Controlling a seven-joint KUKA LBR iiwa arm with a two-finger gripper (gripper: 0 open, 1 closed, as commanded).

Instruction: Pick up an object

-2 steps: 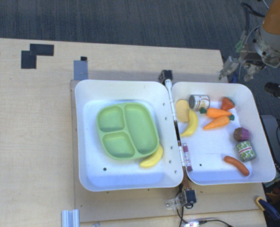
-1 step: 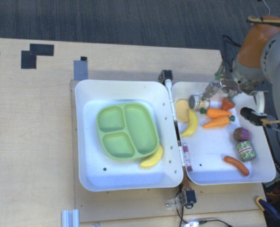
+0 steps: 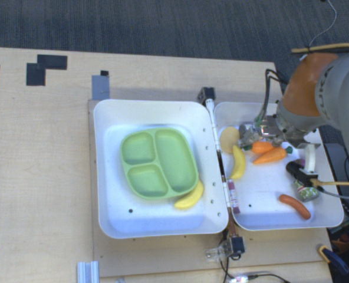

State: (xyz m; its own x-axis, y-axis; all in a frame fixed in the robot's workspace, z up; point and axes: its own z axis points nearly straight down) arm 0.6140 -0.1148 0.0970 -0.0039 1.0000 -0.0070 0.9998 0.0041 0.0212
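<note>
1. Camera view, step in hand: the end effector (image 3: 252, 133) hangs low over the far-left part of the right bin (image 3: 263, 188). It is just beside the carrot (image 3: 270, 154), so this reads as the approach before a grasp. Nothing can be seen held in it. Whether it is wide or narrow I cannot tell, because the wrist hides it.

2. Camera view, the task's thing: the carrot is the likeliest target, being nearest to the end effector. It lies flat in the far half of the right bin, nearer the bin's middle than its left edge. A banana (image 3: 238, 163) lies close on its left, along the bin's left edge, and a pale yellow fruit (image 3: 229, 138) sits in the far-left corner.

3. Camera view, heading: the carrot's long axis runs roughly across the bin, from left edge to right edge, slightly tilted. The green stub seems to face the right edge and the tip the left, though that is too small to be sure.

4. Camera view, next move: in my judgement it calls for a small shift toward the near edge to centre over the carrot. The closing line should then be turned across the long axis before descending, keeping clear of the banana.

5. Camera view, rest: a sausage (image 3: 295, 206) lies near the near-right corner, well apart.
</note>
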